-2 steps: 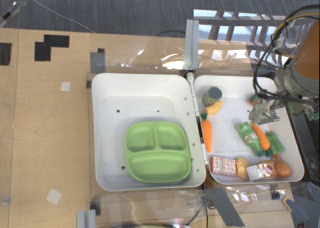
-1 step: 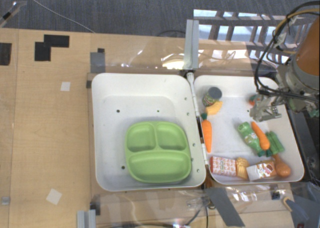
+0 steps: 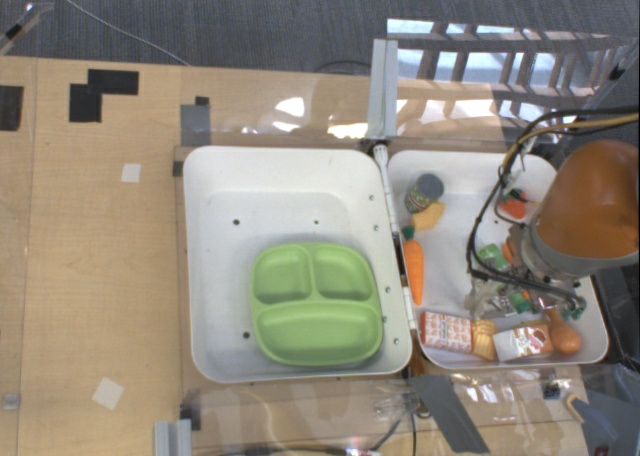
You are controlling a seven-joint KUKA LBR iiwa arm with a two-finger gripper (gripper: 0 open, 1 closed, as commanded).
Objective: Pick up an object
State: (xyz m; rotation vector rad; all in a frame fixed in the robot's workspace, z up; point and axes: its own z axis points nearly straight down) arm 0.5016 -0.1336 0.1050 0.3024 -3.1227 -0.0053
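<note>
- Grey arm (image 3: 590, 214) reaching in from the right, orange band over the right bin (image 3: 455, 166), gripper (image 3: 520, 289) low among the clutter at that bin's near right.
- Open, closed or gripping: impossible to tell, since the wrist hides the tip from above.
- No sign of anything lifted clear, so probably at the descent or closing stage of the pick.
- Candidates for picking all in the right bin: carrot (image 3: 413, 272) along the left wall, yellow piece (image 3: 428, 215) with a grey cap (image 3: 428, 187) just beyond it, red-and-white packet (image 3: 447, 332) at the near edge, white pouch (image 3: 520, 343) and orange ball (image 3: 566, 337) at the near right corner.
- Green plate (image 3: 315, 304) alone in the left bin (image 3: 200, 244), well apart from the gripper.
- Likely trouble: crowded pieces beneath the gripper, touching or overlapping, hence a pinch on two at once or on an edge alone, then a slip during the lift.
- Flat packet and pouch hard to get under; round ball prone to rolling away at a nudge.
- Loose black cables (image 3: 492, 209) draped near the wrist, with some risk of snagging or dragging a small item.
- Near wall close by, so little room for a clean closing there.
</note>
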